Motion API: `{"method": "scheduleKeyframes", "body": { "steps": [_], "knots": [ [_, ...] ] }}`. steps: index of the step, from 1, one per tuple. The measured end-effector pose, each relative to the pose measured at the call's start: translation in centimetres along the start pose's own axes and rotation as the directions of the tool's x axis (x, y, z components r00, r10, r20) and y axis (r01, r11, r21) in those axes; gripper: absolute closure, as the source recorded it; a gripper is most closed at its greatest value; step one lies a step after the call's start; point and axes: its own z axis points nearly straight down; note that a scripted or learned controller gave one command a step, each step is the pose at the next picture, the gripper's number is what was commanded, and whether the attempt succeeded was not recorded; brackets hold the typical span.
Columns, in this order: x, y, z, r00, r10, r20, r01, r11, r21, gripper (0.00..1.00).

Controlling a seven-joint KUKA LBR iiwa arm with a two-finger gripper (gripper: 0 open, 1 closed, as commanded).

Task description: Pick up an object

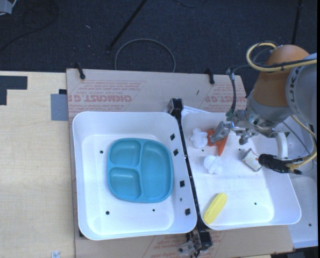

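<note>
The right bin [281,211] holds several small things. An orange carrot-like piece [220,144] lies near its back left, with a white lump [199,138] to its left and another white lump [213,164] just in front. A yellow corn cob [214,207] rests at the front left. A small white and brown block [250,159] lies mid-bin. My gripper [233,134] hangs low over the back of this bin, open, with nothing between its fingers. Its left finger [221,131] overlaps the top of the orange piece.
The left bin [90,208] bears a blue divided plate [139,169]. A black divider [184,168] runs between the bins. The grey arm with its orange band [281,77] and yellow and black cables [281,164] crosses the right bin's back right.
</note>
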Motion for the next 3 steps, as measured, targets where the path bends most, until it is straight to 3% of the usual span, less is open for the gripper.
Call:
{"method": "scheduleKeyframes", "body": {
  "steps": [1, 2, 3],
  "knots": [
    [0.7, 0.6, 5.4, 1.0, 0.0, -0.001, 0.0, 1.0, 0.001, 0.0],
    [0.5, 0.7, 4.1, 1.0, 0.003, 0.001, -0.003, 1.0, -0.002, 1.0],
    [0.0, 0.3, -0.3, 1.0, 0.005, 0.002, -0.005, 1.0, -0.007, 1.0]
  ]
}}
